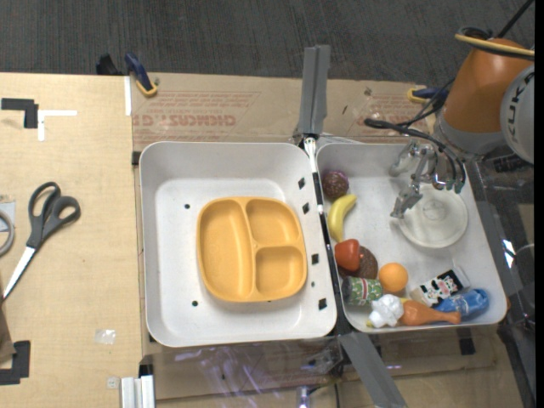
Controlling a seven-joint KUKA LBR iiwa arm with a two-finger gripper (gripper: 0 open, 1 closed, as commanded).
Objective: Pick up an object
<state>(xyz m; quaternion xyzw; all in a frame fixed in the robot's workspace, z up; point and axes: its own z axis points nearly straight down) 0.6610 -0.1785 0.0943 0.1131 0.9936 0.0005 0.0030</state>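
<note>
The claw [422,179] hangs over the far end of the right bin [374,155], its fingers spread apart with nothing between them, poised just above a clear plastic cup or lid [435,218] that seems the likeliest thing to pick. Nearer the bin's left wall lie a dark plum [335,182] and a banana [340,213], well apart from the claw. The other toys crowd the near end: a red pepper [347,253], an orange [393,276] and a carrot [418,314]. The left bin [161,228] holds a yellow divided plate [252,248], probably a drop-off spot. Scissors [41,221] rest on the table [68,313].
</note>
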